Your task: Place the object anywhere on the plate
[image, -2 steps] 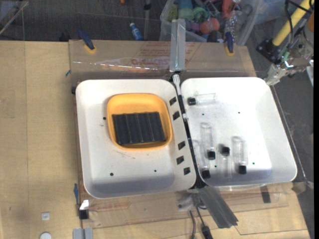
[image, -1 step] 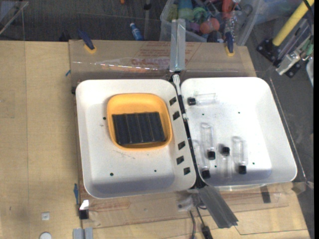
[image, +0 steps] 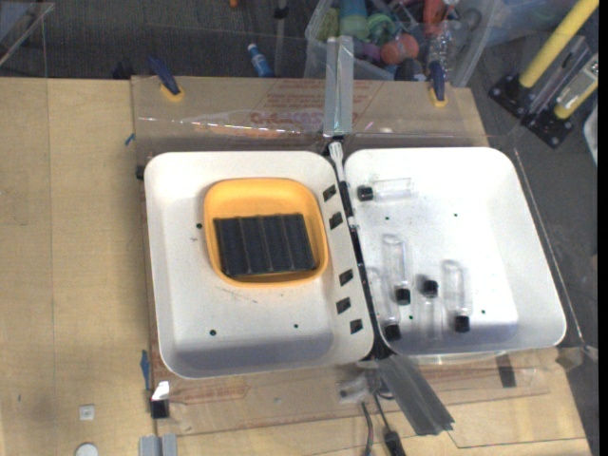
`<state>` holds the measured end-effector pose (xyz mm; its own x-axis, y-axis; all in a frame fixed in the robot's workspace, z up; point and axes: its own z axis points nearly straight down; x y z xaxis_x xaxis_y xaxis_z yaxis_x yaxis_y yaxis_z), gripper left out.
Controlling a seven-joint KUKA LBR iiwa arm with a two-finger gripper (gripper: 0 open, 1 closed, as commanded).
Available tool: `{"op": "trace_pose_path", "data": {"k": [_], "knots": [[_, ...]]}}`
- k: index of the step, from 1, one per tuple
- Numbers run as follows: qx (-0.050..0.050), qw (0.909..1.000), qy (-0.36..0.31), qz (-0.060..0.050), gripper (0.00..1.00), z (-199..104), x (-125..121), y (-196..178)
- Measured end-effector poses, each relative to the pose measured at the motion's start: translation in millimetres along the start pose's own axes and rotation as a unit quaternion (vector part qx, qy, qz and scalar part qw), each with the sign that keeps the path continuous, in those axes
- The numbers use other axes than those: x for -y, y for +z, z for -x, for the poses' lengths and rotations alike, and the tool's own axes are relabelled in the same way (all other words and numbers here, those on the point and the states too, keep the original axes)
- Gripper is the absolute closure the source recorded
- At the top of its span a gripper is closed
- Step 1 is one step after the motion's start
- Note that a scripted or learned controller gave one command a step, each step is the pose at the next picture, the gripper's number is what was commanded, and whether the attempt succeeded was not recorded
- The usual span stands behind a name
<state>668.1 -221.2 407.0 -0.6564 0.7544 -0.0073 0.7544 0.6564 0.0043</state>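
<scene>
Logged on wooden bench (image: 66, 207): two shallow white plastic bins side by side, left bin (image: 171, 255) and right bin (image: 503, 198), touching along the middle seam.

Found in left bin, near its centre: rounded-square orange plastic plate (image: 261, 190). Lying flat on the plate: dark ribbed rectangular block (image: 263, 243), wholly inside the raised rim, long side across the view. Judged to be the task's object; resting well within the rim, so unlikely to slide off. Placement reads as satisfied on that judgement.

Found in right bin: several clear plastic vials with black caps, one near the top left corner (image: 389, 189), the others grouped toward the lower left (image: 392, 255), (image: 454, 288). Lying on their sides, some close together, none touching the plate. Probably spare stock for picking; round and smooth, so likely to roll if nudged.

Jaws: state cannot be told from this view.

Possible doubt: if a vial is the intended object, no placement yet.
</scene>
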Motion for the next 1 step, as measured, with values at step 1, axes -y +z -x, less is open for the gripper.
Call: {"op": "trace_pose_path", "data": {"k": [1], "knots": [[0.001,0.9926,-0.122,0.001,1.0,-3.4,4.7,-30.2]]}}
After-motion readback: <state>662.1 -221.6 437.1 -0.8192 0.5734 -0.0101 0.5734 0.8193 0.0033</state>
